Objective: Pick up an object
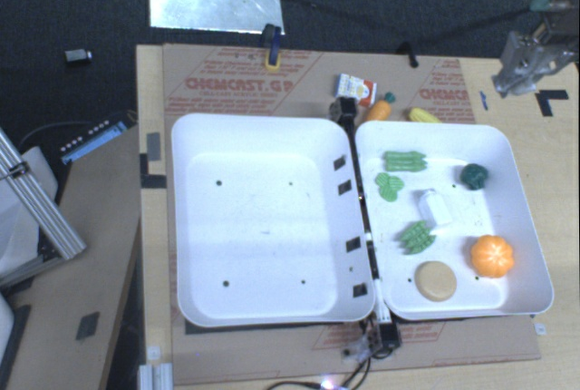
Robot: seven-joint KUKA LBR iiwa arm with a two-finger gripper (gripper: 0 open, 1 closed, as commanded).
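Observation:
The right bin (pixel 517 170) holds several items. At its front right lies an orange (pixel 491 256), with a tan disc (pixel 436 280) beside it. A white block (pixel 435 207) sits in the middle and a dark green broccoli piece (pixel 474 176) at the right. Green bean pods (pixel 404 161), a green leaf (pixel 390 187) and a green leafy piece (pixel 417 237) line the left side. My gripper (pixel 527 63) hangs high at the upper right, beyond the bin's far right corner and apart from every item.
The left bin (pixel 190 198) sits alongside, joined by black clips at the middle seam. Behind the right bin lie a carrot (pixel 378 110), a yellow banana (pixel 422 116) and a small carton (pixel 353 89). A yellow-blue clamp (pixel 271 48) stands at the back edge.

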